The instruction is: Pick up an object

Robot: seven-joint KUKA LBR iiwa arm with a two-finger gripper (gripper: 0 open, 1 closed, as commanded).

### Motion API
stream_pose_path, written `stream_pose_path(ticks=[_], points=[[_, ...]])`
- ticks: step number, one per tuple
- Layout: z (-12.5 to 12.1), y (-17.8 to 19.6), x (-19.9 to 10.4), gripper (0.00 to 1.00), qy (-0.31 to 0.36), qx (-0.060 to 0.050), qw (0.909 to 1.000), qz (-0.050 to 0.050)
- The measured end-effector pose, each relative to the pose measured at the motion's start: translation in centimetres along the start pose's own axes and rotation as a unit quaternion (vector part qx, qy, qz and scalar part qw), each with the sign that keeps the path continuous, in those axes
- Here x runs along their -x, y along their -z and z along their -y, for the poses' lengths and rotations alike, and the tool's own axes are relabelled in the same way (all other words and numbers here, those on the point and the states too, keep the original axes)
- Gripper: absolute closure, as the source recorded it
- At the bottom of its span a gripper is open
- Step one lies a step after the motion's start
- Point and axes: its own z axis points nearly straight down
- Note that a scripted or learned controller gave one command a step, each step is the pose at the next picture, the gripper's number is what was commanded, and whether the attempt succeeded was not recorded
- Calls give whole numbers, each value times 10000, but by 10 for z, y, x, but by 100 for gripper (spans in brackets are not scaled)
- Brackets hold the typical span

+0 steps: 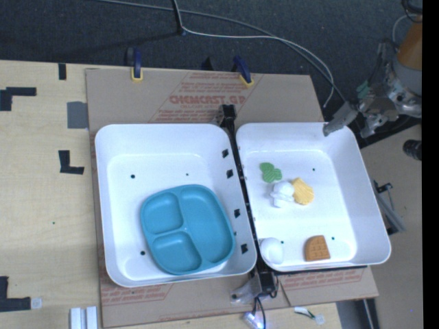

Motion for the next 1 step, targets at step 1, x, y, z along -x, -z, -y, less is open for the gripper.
stream_pose_path(ticks=[1], points=[[47,-53,-18,0,-3,-26,10000,-8]])
